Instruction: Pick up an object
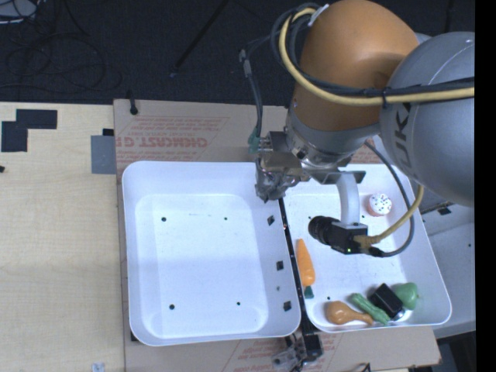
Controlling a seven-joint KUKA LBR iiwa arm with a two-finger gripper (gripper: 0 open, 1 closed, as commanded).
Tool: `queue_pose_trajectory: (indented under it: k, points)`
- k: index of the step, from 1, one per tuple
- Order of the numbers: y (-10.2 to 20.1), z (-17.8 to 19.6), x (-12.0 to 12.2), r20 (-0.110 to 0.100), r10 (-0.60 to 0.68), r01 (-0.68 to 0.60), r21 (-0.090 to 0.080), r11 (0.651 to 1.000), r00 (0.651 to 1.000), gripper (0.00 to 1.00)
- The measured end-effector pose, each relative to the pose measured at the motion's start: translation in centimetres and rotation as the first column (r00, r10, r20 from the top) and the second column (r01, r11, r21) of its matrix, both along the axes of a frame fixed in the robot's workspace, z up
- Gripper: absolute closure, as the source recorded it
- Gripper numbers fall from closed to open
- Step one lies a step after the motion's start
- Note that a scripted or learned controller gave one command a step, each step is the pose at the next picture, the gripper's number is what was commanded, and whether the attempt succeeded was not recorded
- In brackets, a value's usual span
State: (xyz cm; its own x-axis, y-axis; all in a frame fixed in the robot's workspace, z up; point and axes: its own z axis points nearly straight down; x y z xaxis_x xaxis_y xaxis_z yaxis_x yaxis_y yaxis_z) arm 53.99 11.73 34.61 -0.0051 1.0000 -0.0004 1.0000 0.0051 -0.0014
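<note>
Camera view, looking down: two white bins sat side by side on the bench, and my arm [364, 84] came in from the right, hanging over the seam between them. My pincer [271, 186] was down at the far end of that seam, just above the right bin's [434, 285] left wall. Were my fingers spread or pressed together? I could not tell; the wrist hid them, and I saw nothing between them.

Left bin [132, 270]: bare white floor with a few small dark dots.

Right bin: that was where the pickings lay. An orange carrot [305, 262] lay along the left wall, pointing toward the near edge, well short of my pincer. Down in the near corner, a tan gourd-shaped toy [341, 312] lay beside a green piece [370, 307], and a black block [386, 299] rested against that, with a rounder green thing [406, 292] just past it. Up by the far right side sat a small white ball with red specks [380, 204], apart from the rest. A black cylinder [329, 231] on a cable hung over the middle of the bin, below my wrist.
</note>
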Motion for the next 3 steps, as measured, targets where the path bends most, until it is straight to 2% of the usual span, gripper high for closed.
queue_pose_trajectory:
  k: [1, 2, 3]
  points:
    - [3.7, -7.2, 2.3, -0.006, -0.002, 0.002, -0.001, 1.0, 1.0, 1.0]
    - [9.0, -18.9, 2.1, -0.009, -0.002, 0.001, -0.001, 1.0, 1.0, 1.0]
    - [5.9, -1.0, 10.1, 0.02, -0.007, 0.007, 0.002, 1.0, 1.0, 1.0]
